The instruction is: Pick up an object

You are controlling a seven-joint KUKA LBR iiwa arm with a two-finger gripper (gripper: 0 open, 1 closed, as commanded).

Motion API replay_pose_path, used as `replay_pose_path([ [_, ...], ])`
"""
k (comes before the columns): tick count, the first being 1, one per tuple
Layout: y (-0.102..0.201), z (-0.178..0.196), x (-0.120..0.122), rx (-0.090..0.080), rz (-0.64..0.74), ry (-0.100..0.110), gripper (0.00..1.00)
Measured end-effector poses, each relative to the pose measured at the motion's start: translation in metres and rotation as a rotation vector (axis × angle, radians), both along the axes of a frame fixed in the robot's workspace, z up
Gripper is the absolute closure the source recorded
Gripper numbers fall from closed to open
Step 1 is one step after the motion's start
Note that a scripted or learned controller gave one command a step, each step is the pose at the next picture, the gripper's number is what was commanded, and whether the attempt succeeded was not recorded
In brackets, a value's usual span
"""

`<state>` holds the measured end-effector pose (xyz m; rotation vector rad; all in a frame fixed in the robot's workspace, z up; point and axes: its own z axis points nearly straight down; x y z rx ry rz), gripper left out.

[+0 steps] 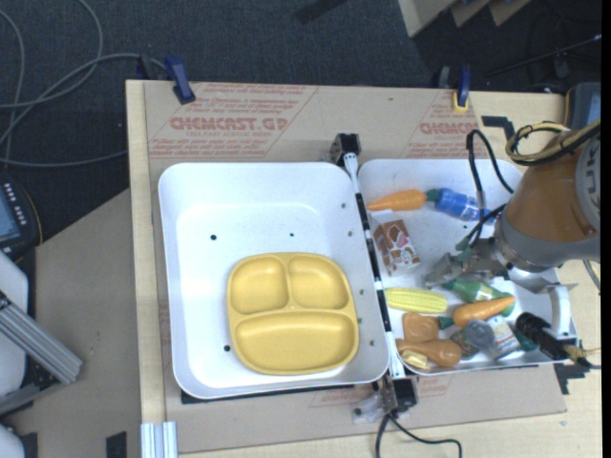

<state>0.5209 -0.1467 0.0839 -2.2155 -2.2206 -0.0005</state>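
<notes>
Camera view: the gripper (456, 267) is reaching low into the right bin (412, 174).
It is hovering beside the corn (414, 301) and green item (470, 289); whether it is gripping anything, I cannot tell.

One fixed camera looks down at a slant from above the bench (286, 113), far enough back to take in both white bins: the left bin (191, 256) toward 9 o'clock, the right bin (401, 175) toward 3 o'clock.
</notes>
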Motion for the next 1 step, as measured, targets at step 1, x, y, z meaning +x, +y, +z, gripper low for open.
replay_pose_path([
  [1,-0.0353,0.0006,-0.0272,-0.004,-0.007,0.0,0.0],
])
